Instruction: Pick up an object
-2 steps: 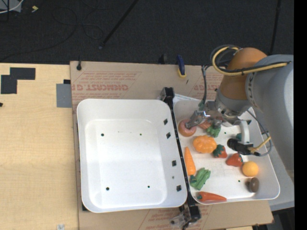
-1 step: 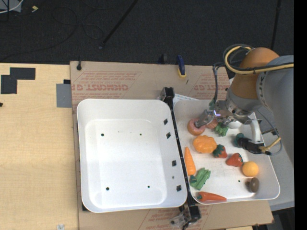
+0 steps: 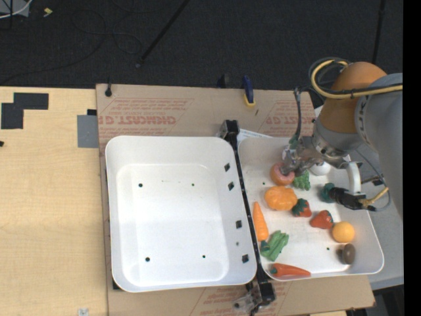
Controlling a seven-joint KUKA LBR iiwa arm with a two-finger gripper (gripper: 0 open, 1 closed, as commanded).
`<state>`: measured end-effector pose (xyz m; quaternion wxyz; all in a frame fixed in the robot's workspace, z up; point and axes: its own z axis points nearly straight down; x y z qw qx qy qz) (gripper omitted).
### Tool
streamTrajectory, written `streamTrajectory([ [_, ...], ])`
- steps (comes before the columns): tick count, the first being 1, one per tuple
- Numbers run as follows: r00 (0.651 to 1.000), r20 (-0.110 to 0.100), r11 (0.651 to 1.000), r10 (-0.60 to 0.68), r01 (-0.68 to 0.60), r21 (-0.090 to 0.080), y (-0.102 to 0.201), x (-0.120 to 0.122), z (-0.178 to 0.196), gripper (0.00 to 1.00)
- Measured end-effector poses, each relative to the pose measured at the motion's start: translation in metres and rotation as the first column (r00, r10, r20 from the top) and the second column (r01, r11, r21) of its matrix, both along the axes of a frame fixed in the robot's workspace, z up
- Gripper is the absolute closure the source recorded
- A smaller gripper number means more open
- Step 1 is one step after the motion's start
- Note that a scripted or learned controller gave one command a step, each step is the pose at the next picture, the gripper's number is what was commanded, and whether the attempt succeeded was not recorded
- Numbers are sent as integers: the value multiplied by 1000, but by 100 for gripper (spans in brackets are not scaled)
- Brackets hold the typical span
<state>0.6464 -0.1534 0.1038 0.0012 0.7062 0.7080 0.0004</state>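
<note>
The left bin (image 3: 172, 212) lies on the worktop (image 3: 46, 196) beside the right bin (image 3: 368, 259), which carries toy produce: two carrots, green pods, an orange pepper (image 3: 280, 199), strawberries. Near that bin's back, the end effector (image 3: 291, 165) sits just above a pinkish piece (image 3: 282, 174); whether it is wide or narrow cannot be told.

The only lettering that shows is red printing on the brown cardboard sheet (image 3: 177, 107) lying under the two white bins. On the strip behind the left bin (image 3: 171, 212) a line of large capitals runs upside down from the camera's side and is too blurred to spell out with confidence. A shorter piece of the same red print sits behind the right bin (image 3: 375, 259), near the arm, also inverted and unreadable. More faint red print shows on the cardboard's front edge, likewise illegible
</note>
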Motion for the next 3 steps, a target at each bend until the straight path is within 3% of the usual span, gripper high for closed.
streamTrajectory([
  [1,1000,15,1000,-2,2,0,-26,-49,-8,100],
  [2,1000,-23,1000,-5,5,-3,32,-3,-9,100],
  [3,1000,4,1000,4,-4,3,107,-1,91,100],
])
